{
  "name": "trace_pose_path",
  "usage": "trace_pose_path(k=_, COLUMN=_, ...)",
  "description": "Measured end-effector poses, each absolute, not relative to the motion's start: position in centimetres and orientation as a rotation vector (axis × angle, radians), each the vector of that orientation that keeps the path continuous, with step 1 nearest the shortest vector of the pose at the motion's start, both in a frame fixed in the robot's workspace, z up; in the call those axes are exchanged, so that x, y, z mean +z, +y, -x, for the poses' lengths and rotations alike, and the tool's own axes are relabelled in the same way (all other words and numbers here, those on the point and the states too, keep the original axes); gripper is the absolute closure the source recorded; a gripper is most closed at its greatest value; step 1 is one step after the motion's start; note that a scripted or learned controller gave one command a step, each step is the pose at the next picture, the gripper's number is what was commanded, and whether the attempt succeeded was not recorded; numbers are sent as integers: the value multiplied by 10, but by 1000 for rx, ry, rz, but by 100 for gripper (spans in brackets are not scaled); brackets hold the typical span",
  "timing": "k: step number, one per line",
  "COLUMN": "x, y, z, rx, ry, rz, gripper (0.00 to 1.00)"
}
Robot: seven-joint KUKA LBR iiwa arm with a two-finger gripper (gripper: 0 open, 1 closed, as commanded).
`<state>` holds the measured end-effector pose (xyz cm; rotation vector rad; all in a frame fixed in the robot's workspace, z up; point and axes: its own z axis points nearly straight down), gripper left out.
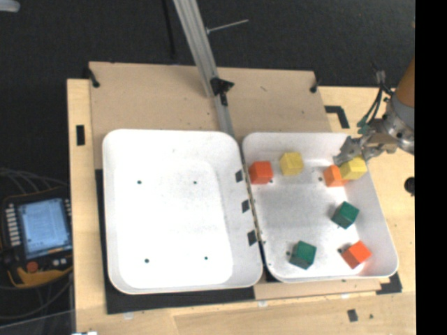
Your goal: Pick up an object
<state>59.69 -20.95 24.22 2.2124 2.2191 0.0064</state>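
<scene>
camera view looks down on two bins side by side, with the gripper (353, 153) low over the upper right part of the right bin (314, 274). its tips meet a yellow block (355, 168), which sits at the tips and looks slightly tilted, touching or just overlapping an orange block (332, 176) on its left. the fingers appear closed around the yellow block, so i judge the grasp made or nearly made. whether the block is off the floor i cannot tell from this slant. what is left, by my reading, is a clean lift clear of the bin.

the left bin (119, 152) holds no blocks. in the right bin a second yellow block (291, 162) and another orange block (260, 172) lie near the upper left. a green block (344, 215) sits below the gripper, and a second green block (302, 254) and a third orange block (356, 253) lie near the lower edge. a grey pole (202, 54) slants in from the top to the seam between the bins, well apart from the arm.

the nearest hazard is the orange block against the yellow one: it could be dragged or tip as the yellow block rises. the bin wall at right is also near the fingers.
</scene>
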Motion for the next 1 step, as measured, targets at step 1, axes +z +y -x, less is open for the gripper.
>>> trace_pose_path(k=1, x=295, y=-211, z=-598, rx=5, ry=2222, rz=-2212, gripper=100)
